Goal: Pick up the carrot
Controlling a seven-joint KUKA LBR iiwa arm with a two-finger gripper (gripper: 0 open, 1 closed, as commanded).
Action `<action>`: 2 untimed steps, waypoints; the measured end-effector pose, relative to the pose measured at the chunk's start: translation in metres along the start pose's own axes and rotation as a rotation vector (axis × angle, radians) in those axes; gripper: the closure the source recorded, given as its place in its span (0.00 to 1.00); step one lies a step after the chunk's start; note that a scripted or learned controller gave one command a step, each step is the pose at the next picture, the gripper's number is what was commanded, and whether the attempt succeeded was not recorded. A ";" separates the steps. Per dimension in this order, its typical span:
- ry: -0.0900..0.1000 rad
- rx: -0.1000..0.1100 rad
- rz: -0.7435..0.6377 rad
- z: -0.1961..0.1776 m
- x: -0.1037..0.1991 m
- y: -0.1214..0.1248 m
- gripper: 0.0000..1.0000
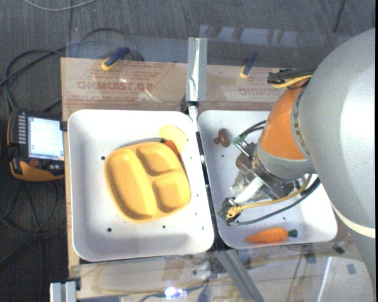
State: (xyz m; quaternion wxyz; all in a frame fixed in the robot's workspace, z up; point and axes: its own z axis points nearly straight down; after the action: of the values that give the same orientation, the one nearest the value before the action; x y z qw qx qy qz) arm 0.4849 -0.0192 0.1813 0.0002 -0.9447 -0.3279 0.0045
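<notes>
The carrot [268, 235] is orange with a small green stem end and lies flat near the front edge of the right bin [315, 222]. My gripper [244, 172] hangs over the middle of that bin, under the orange wrist band. It stands above and behind the carrot, apart from it. The arm's bulk hides most of the gripper.
A small brown round thing [222, 137] lies at the back left of the right bin. The left bin [88, 231] holds a yellow divided tray [149, 180]. A pale yellow disc [172, 133] and a small red piece [171, 146] sit at the tray's far edge.
</notes>
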 end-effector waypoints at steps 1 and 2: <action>0.001 0.000 0.229 0.000 -0.015 0.017 1.00; 0.002 -0.001 0.460 -0.005 -0.010 0.011 1.00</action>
State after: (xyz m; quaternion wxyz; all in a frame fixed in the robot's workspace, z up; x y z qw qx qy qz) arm 0.4841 -0.0337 0.1864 -0.0009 -0.9946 -0.1040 0.0035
